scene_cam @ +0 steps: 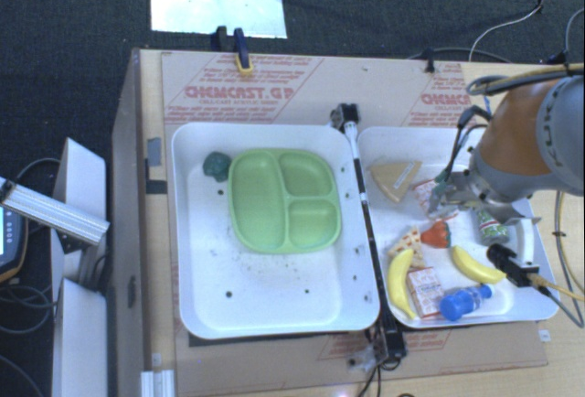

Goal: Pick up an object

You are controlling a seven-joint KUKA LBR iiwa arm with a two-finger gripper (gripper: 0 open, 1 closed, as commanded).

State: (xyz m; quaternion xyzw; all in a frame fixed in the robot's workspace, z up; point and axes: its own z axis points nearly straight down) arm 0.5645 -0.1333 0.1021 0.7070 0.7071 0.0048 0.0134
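Observation:
The right bin (370, 153) holds several small things. A tan wedge (395, 177) lies at its back left. A white and red packet (426, 195) sits beside the wedge, and a red piece (438, 235) lies just in front of it. My gripper (441, 201) hangs low over the packet, between the wedge and a small green-labelled can (491, 226). Two yellow bananas lie nearer the front, one (400, 280) at the left and one (476, 265) at the right. I see nothing lifted.
A blue bottle (462, 302) and a small orange and white box (425, 292) lie at the right bin's front. The left bin (196, 295) holds a green divided plate (283, 200) and a dark green lump (217, 166). Cables trail at the right.

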